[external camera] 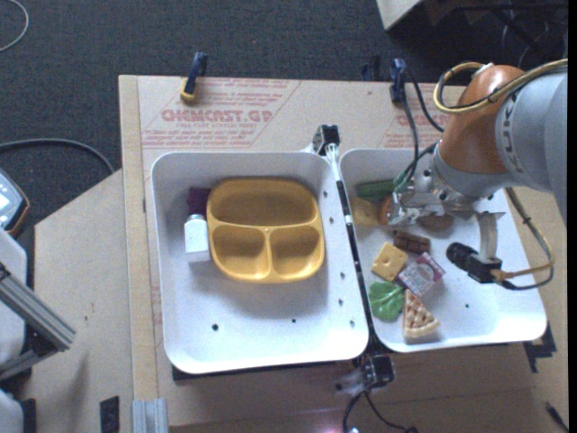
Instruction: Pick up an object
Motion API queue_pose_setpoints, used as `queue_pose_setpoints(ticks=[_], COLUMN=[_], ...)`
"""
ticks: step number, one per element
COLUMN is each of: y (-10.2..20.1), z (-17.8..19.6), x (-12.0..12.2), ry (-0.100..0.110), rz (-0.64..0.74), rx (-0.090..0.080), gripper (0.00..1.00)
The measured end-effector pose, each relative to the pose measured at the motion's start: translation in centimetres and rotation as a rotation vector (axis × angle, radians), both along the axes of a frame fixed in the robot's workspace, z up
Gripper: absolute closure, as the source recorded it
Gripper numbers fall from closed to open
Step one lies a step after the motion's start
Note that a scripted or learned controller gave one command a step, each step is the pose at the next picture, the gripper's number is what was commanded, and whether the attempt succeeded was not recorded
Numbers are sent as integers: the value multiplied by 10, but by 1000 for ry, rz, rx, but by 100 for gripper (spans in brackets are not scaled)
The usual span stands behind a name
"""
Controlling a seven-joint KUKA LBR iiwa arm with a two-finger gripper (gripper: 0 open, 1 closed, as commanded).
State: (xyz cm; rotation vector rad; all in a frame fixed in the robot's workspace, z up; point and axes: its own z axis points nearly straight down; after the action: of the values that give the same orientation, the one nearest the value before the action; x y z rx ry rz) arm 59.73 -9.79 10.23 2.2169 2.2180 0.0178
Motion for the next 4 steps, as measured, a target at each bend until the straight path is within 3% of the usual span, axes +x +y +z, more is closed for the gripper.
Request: queue_pose_setpoints(ticks=[2,3,4], y=[-2,37,78], z=[117,128,121], x=[-1,-42,-63], ry=[3,15,17], rz=[1,3,4], rx=[-6,-1,-2], gripper=[100,100,100])
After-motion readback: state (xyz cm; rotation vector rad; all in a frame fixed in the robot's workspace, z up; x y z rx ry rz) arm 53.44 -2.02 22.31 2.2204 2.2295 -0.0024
